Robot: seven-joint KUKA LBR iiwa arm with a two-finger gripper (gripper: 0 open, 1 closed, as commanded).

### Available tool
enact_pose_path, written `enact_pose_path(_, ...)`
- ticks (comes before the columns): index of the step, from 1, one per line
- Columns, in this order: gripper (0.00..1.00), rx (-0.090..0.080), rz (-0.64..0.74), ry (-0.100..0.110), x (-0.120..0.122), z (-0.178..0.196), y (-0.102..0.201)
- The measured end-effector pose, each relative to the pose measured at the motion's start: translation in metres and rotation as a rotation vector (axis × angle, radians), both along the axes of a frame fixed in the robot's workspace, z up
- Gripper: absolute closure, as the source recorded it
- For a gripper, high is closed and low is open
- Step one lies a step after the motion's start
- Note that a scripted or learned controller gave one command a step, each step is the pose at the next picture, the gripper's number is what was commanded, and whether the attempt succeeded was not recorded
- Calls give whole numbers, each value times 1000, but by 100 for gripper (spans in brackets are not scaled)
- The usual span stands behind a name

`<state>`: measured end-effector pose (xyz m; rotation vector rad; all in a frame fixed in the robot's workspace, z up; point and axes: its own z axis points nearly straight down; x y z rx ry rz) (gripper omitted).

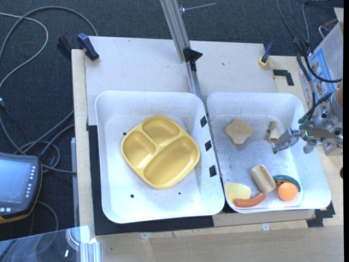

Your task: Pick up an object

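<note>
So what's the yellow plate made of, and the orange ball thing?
The yellow divided plate looks like moulded plastic: one even colour, smooth rounded compartments, a soft sheen. The orange ball also looks like plastic or rubber, probably toy fruit, since it is evenly coloured and smooth; it is too small to be sure. Both white bins look like matte plastic, speckled with fine dark dots.

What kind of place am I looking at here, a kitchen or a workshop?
Probably a robot test lab, not a kitchen. A gripper reaches over two white bins holding toy food and a yellow plate, with loose cables on the carpet and a screen beside the bench.
</note>
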<state>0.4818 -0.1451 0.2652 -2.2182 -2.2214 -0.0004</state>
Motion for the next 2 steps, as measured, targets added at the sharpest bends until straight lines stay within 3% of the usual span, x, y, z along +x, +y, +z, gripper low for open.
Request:
enact_pose_path(1,0,0,0,-1,0,0,0)
enact_pose_path(2,0,1,-1,5,-2,-42,1)
